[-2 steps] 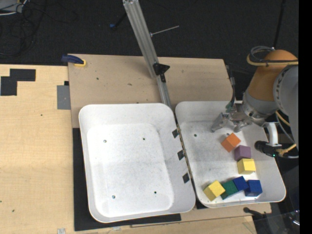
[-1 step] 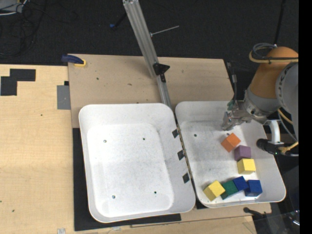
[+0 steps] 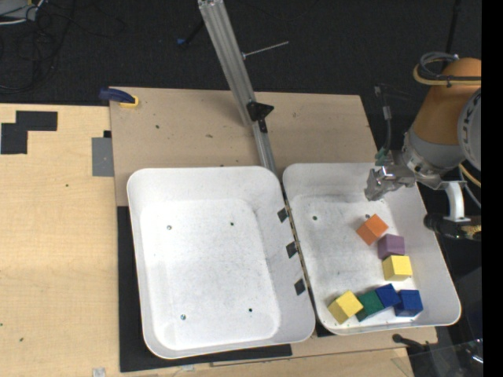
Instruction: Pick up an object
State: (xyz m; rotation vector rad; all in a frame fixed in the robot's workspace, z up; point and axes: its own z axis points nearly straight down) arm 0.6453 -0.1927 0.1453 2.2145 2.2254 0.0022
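Observation:
The right bin [image 3: 330, 181] holds several small blocks. An orange block [image 3: 372, 228] lies near its middle right, with a purple block [image 3: 391, 246] and a yellow block [image 3: 398, 267] just below it. Along the front edge lie another yellow block [image 3: 343, 306], a green block [image 3: 367, 302] and two blue blocks [image 3: 399, 298]. My gripper [image 3: 377, 187] hangs over the bin's back right part, just above and behind the orange block. Nothing shows between its fingers.
The left bin [image 3: 149, 187] lies beside the right one, joined by black clips [image 3: 291, 248]. A slanted aluminium rail [image 3: 236, 69] rises behind the bins. A blue and yellow clamp [image 3: 118, 96] sits at the board's back left corner.

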